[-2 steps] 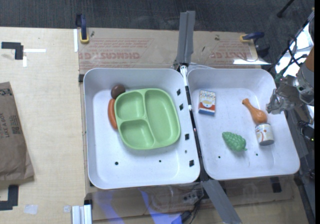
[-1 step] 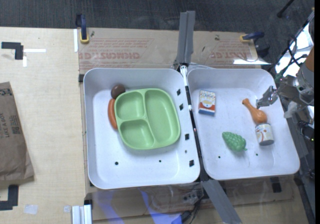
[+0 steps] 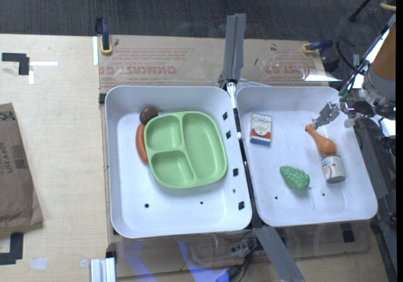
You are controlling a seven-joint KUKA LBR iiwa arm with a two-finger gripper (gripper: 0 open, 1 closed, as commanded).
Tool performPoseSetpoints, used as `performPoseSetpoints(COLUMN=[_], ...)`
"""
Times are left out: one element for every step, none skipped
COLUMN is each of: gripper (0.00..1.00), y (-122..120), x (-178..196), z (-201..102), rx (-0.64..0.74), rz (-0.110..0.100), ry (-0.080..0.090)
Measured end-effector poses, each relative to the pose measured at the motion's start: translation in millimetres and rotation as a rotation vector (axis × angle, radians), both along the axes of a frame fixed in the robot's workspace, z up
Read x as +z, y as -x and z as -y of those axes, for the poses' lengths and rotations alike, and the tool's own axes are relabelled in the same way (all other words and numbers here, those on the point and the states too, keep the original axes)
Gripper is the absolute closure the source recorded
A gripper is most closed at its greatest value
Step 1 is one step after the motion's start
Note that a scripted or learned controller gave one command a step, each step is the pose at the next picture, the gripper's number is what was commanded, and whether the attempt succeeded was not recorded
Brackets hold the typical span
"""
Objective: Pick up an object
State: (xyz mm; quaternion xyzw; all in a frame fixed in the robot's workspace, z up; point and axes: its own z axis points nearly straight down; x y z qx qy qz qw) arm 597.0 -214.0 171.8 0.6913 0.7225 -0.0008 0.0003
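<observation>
Bright, even overhead light washes the two white bins (image 3: 182, 221) nearly shadowless, with faint soft shadows under their contents, glare on the taped cardboard (image 3: 170, 63) behind them, and slightly soft overall focus.

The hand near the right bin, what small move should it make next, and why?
Probably a short drop toward the orange drumstick toy. The hand hovers at the right bin, just above and right of the toy's thin end, with nothing visibly in it. The small can lies close below, so it should aim for the upper end.
</observation>
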Motion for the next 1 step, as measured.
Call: performPoseSetpoints(gripper=[1.0], y=[-0.6], x=[9.1], z=[0.3], rx=[0.002], rz=[0.001], ry=[0.002])
